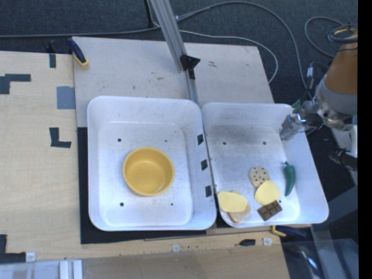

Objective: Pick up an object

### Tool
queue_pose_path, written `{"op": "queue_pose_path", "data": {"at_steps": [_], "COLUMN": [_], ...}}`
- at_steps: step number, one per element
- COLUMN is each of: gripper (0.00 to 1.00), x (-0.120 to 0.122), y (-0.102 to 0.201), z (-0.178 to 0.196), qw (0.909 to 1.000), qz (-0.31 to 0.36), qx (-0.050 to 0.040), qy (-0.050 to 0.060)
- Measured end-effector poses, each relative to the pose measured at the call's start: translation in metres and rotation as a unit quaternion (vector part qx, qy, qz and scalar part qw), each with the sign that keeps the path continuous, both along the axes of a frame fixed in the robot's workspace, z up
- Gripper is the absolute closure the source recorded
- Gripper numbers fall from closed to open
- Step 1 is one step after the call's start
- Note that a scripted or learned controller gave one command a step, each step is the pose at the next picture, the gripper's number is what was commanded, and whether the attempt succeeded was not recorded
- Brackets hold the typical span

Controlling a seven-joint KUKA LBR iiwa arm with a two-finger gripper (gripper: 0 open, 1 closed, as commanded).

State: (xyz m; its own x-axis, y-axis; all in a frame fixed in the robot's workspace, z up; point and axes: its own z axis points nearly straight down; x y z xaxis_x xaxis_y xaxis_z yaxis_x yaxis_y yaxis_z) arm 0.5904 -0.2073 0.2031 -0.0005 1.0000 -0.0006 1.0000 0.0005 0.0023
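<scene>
**Arm at the rim, food crowded in the near corner**

Nearest the camera, in the right bin's (pixel 244 124) front corner, lies a tight cluster of small play-food pieces: a yellow slice (pixel 232 201) resting on a pale bread-like piece (pixel 238 216), a second yellow slice (pixel 267 192) touching a speckled cookie (pixel 258 175), and a brown chocolate square (pixel 269 210) just in front of them. A green pepper (pixel 288 178) lies beside the group, near the bin's right wall. Any of these could serve as the object to pick; the pepper, standing slightly apart, looks the easiest to isolate.

The left bin (pixel 104 121) holds a yellow bowl (pixel 148 171), upright and well apart from everything else (a wide rim that narrow fingers would probably struggle with).

The gripper (pixel 290 127) hangs over the right bin's far right edge, nothing visibly between its fingers, though whether they are spread or pressed together I cannot tell at this angle. Its position seems a staging point: above the bin that holds the small items, yet well clear of them, so the pick has not begun.

No brands, labels or readable writing show anywhere.
</scene>
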Motion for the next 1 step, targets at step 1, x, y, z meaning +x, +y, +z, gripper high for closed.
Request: {"op": "queue_pose_path", "data": {"at_steps": [1], "gripper": [1.00], "x": [0.0006], "y": [0.0001], "z": [0.0334], "qw": [1.0000], "qz": [0.000], "qx": [-0.0001], "qy": [0.000]}}
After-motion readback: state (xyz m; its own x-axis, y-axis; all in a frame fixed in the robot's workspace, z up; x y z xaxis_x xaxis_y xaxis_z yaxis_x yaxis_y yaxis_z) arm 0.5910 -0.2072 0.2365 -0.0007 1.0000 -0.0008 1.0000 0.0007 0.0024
